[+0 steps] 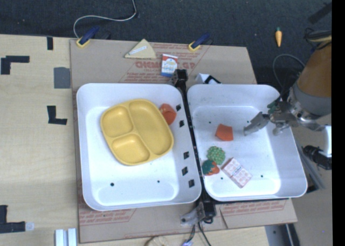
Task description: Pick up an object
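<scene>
A fixed camera looks down at a slant on a tabletop (32, 148) carrying two shallow white bins side by side on a sheet of brown cardboard (108, 61). The left bin (89, 185) holds a yellow divided plate (137, 130) lying flat near its middle, with a small orange-red object (168, 113) tucked just beside the plate's upper right edge. The right bin (291, 183) holds the loose pieces most within reach: an orange block (224, 132) near its middle, a green leafy toy (216, 154) lower down touching a small red piece (211, 168), and a pink-and-white packet (236, 172) just beside them. The grey arm (315, 86) reaches in from the right, and its end effector (257, 125) hangs over the right bin's upper right area, pointing leftward toward the orange block but apart from it. Whether it is spread or pressed together cannot be told from this angle, and nothing appears caught in it. The orange block seems the likeliest target, since it lies alone with open floor around it, which should make a clean approach easier than among the clustered items below. Behind the bins, a tan wedge (141, 49) and a small red-and-white carton (169, 65) sit on the cardboard, and two blue-and-yellow clamps (86, 36) pin its far edge, presumably to stop it sliding.
</scene>
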Action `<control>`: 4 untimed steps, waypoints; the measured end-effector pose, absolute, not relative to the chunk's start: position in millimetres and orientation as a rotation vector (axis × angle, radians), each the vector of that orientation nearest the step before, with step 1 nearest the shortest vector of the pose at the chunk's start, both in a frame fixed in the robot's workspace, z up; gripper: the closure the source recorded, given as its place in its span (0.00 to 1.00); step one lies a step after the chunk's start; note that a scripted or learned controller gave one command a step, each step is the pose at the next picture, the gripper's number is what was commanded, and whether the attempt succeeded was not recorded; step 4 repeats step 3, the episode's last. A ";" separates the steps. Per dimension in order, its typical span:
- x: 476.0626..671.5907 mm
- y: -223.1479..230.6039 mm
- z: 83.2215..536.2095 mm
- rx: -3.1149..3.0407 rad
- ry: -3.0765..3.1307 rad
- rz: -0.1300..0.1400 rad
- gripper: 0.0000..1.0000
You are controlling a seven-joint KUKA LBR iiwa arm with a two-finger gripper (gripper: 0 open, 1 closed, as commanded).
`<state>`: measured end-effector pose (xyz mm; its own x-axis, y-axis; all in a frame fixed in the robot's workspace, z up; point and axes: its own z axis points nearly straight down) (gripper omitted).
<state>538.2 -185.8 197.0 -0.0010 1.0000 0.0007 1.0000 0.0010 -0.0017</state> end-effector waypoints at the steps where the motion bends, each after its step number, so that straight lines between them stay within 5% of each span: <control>1: 570.7 -133.3 86.6 -2.221 -2.226 -0.004 0.00; 2: 570.7 -134.4 96.3 -2.224 -2.227 -0.002 1.00; 3: 585.5 -62.2 184.9 -2.218 -2.225 -0.003 1.00; 4: 585.5 -62.2 184.9 -2.218 -2.225 -0.003 1.00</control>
